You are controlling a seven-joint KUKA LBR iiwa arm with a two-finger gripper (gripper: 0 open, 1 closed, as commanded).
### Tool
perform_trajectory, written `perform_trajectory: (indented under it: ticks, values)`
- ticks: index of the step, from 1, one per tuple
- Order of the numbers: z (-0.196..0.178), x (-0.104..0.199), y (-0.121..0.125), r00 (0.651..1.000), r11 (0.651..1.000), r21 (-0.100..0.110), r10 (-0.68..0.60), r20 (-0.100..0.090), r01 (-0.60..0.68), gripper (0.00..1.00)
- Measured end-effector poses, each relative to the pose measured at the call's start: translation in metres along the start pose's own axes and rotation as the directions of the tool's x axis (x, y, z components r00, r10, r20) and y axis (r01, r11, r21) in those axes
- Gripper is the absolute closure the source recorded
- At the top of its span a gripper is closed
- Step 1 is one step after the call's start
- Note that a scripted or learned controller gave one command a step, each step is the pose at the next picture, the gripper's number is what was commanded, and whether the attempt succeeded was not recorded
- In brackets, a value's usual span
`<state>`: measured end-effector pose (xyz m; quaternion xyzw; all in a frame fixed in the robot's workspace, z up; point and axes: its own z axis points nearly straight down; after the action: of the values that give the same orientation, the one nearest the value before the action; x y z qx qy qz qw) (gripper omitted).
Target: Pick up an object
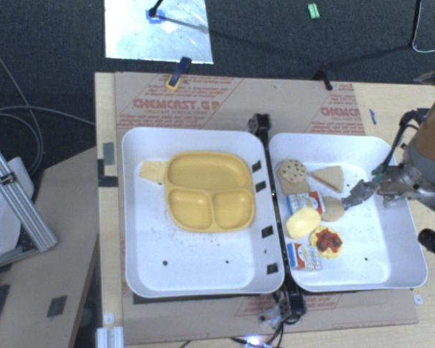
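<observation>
Gripper (357,193) low over the right bin (391,263), reaching in from the right; finger spread impossible to tell. Touching or just beside its tip: tan piece (333,209). Slightly left: yellow lemon (302,222), wedge of bread (329,177), cookie (291,170). Below-left: pizza slice (328,241), small carton (304,256). Far left, in the left bin (141,267): yellow divided tray (209,191).
</observation>
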<state>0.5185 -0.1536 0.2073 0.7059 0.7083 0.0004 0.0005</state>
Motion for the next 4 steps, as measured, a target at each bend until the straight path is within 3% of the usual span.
perform_trajectory:
  ticks: [1,2,3,4]
  values:
    - [0.108,0.028,0.005,1.000,1.000,0.009,-0.003,-0.003,0.003,0.00]
    - [0.121,0.061,0.061,1.000,1.000,-0.008,-0.004,0.005,0.004,0.00]
    - [0.122,0.071,0.105,1.000,1.000,-0.005,-0.003,0.000,0.003,0.00]
    - [0.122,0.047,0.145,1.000,1.000,-0.005,-0.002,0.001,0.002,0.00]
